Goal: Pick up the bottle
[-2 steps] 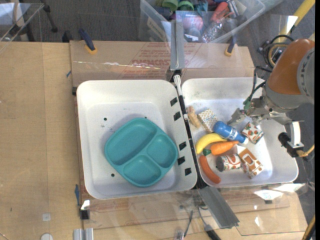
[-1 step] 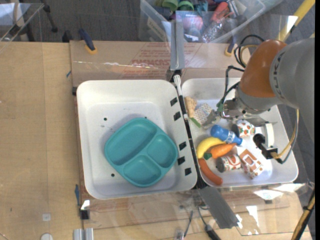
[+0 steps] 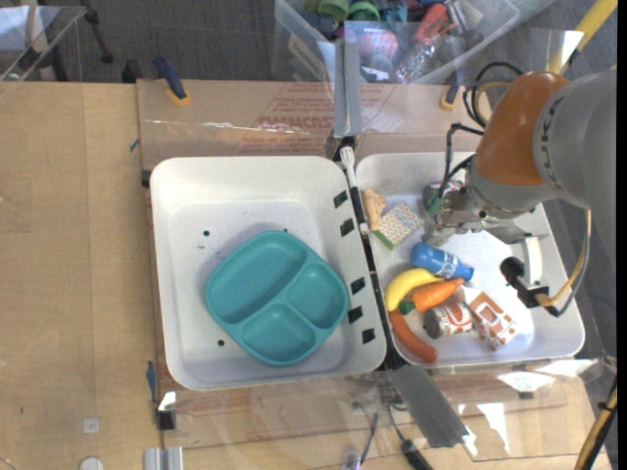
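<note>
One bottle (image 3: 440, 260), one plate (image 3: 276, 297)

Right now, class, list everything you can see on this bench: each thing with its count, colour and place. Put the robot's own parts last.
bins: 2, white, side by side on the bench
divided plate: 1, teal, in the left bin
bottle: 1, blue, lying in the right bin, just below the gripper
banana: 1, yellow, right bin, beside the bottle
carrot: 1, orange, right bin, across the banana
sausage: 1, red-orange, right bin's front edge
small cartons: 2, red and white, right bin's front
storage tub: 1, clear, full of mixed toys, behind the bins
arm: 1, grey with orange band
gripper: 1, over the right bin
</note>
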{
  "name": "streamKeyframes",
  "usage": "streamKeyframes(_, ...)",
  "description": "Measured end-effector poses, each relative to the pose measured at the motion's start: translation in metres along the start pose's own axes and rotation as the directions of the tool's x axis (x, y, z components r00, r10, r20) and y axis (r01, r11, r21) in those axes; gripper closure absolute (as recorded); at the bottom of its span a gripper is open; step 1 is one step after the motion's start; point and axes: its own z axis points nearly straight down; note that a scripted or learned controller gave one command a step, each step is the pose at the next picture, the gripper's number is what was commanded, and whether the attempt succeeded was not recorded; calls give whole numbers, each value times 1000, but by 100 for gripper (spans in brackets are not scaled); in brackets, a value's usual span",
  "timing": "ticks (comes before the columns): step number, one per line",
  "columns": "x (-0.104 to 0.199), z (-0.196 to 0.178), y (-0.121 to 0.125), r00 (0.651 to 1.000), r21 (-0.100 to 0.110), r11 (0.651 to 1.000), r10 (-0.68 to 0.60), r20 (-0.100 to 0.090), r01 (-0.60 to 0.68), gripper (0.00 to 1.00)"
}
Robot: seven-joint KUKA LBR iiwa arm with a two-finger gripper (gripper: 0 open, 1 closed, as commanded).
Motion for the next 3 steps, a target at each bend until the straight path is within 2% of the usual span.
streamKeyframes(1, 0, 0, 0, 1000, 0, 1000, 0, 0, 0, 0)
streamKeyframes(2, 6, 10, -53, 984, 2, 984, 177, -3, -177, 0)
streamKeyframes(3, 16, 9, -116, 950, 2, 950, 313, -3, -313, 0)
